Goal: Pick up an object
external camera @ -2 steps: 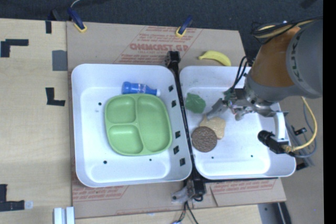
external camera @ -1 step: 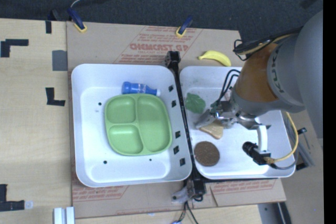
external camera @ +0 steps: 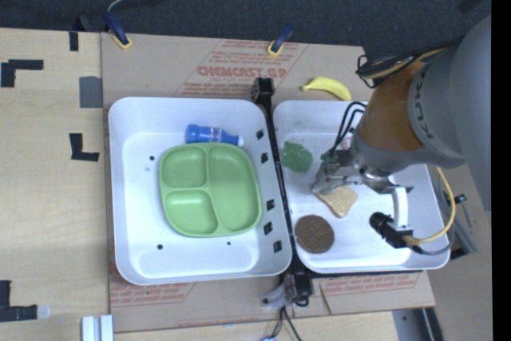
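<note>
Bread slice, tan, flat on the floor of the right bin, touching the underside of the fingers. Cannot tell whether apart or together, nor whether clamped on anything. At ten o'clock from the fingers, a green leafy piece just beside. At six o'clock from the bread, a brown round cookie, near. Above the wrist, the orange band of the arm, reaching in from three o'clock. In the left bin, a green divided plate with a blue bottle at its twelve o'clock. On the worktop, a banana beyond the right bin's far rim.
</note>
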Controlling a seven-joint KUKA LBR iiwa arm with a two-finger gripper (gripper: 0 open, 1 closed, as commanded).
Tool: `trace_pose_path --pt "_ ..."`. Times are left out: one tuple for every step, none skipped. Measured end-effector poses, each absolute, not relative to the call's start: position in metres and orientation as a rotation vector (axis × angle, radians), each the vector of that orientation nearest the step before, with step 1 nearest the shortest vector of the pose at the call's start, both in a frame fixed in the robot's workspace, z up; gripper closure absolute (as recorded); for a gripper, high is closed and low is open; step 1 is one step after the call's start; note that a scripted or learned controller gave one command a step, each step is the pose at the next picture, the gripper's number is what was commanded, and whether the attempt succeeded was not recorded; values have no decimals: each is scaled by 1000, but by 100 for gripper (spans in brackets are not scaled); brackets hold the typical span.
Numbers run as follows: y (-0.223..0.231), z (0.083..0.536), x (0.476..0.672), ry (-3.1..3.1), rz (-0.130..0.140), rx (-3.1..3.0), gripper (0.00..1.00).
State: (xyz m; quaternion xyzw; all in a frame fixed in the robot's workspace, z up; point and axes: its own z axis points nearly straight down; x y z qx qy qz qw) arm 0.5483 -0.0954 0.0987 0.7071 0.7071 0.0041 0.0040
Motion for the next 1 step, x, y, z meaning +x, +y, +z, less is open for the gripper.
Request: trace_pose_path --pt "-95 99 549 2216 14 2216 0"
